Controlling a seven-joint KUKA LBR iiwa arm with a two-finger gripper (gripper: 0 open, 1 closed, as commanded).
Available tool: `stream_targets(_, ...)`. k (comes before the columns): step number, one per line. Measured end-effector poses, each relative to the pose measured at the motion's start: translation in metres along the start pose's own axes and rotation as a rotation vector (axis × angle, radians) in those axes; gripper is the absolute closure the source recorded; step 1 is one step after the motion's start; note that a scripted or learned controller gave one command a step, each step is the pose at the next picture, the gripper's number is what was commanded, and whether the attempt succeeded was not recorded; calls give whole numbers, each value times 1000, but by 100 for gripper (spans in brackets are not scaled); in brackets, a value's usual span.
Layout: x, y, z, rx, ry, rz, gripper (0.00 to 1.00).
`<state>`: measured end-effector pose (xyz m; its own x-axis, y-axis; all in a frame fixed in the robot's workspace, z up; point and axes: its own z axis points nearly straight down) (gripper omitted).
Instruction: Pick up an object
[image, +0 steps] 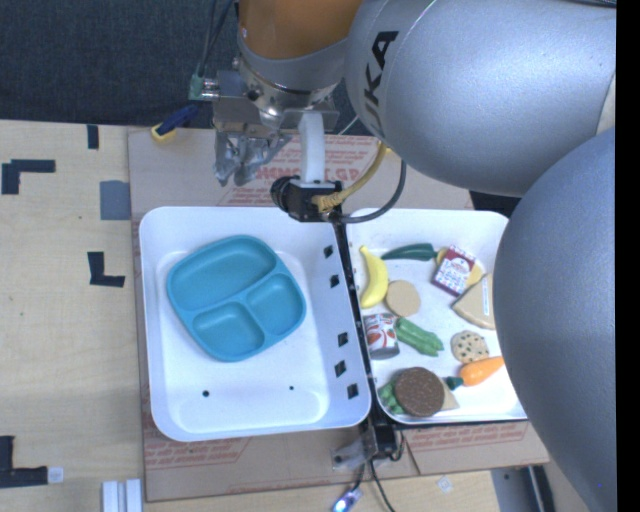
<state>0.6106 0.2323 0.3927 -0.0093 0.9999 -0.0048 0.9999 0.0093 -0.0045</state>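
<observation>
My gripper (246, 163) hangs below the orange band, over the cardboard just behind the far rim of the left bin (160, 330). Nothing shows beneath it. A blue divided plate (235, 297) lies in the left bin. The right bin (500, 222) holds several toy foods: a banana (373, 277), a small can (381, 335), a green pea pod (418, 336), a brown burger patty (418, 391), a carrot (482, 371), a red box (455, 268), a tan round cookie (403, 298) and a chip cookie (468, 346).
The arm's large grey body (500, 90) covers the upper right and the right bin's far right side. A black cable fitting (296, 196) hangs by the divider between the bins. Black tape marks (100, 268) dot the wooden bench at left.
</observation>
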Motion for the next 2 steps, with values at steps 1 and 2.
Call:
stream_targets(1,1,0,-10,1,-1,-2,100)
stream_targets(2,2,0,-19,2,-3,-4,100)
